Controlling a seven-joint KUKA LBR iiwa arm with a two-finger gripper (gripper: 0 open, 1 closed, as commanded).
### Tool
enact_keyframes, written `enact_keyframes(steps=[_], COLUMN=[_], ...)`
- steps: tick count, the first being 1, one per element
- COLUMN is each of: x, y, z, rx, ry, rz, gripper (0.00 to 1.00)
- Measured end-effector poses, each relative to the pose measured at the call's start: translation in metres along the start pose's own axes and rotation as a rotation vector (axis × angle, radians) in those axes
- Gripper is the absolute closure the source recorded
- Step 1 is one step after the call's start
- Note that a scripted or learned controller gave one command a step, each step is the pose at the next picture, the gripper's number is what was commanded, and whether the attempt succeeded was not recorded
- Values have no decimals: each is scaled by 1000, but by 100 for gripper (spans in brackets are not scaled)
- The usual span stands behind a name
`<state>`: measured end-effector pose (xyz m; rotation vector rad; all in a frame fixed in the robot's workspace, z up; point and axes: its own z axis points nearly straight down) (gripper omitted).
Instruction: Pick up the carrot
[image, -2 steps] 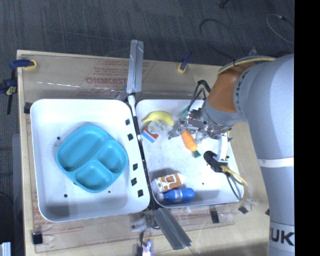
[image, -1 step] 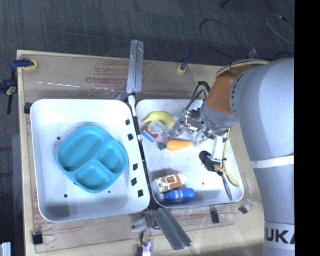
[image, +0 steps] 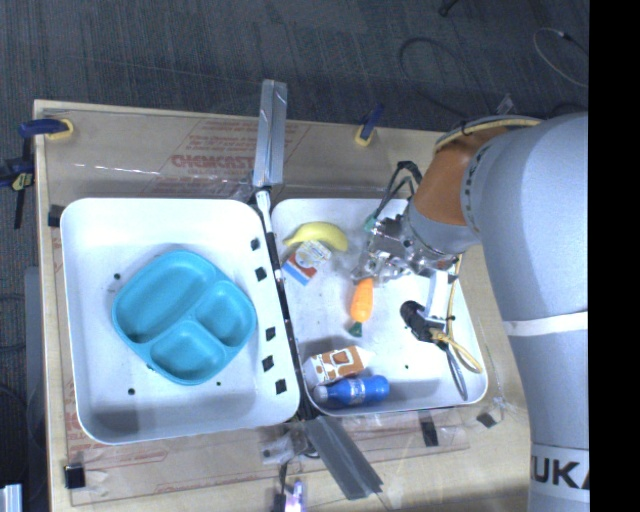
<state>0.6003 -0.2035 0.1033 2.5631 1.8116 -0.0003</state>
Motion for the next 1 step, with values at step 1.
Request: enact_keyframes(steps=[1], x=[16], y=[-37], z=[-98], rx=[5], ry=[2], rz=[8], gripper=[100])
